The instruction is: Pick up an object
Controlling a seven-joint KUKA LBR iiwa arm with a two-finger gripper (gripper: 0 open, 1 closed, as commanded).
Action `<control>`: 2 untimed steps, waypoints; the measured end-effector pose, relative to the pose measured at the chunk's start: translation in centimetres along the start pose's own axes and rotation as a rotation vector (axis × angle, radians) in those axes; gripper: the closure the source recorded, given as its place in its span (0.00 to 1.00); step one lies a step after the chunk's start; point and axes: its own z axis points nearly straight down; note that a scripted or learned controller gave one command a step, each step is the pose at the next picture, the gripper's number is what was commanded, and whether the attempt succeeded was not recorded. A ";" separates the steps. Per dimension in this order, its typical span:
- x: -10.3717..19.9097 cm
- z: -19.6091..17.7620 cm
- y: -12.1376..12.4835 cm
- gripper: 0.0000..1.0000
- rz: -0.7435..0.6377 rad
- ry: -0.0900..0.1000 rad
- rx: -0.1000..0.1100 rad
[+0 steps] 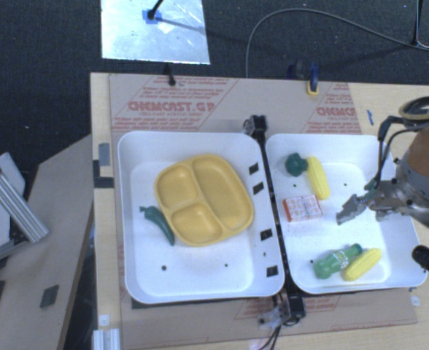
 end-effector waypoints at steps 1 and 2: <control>0.0 -0.5 0.3 0.00 -0.003 -0.002 -0.011; -0.9 5.1 0.2 0.00 0.000 -0.001 -0.007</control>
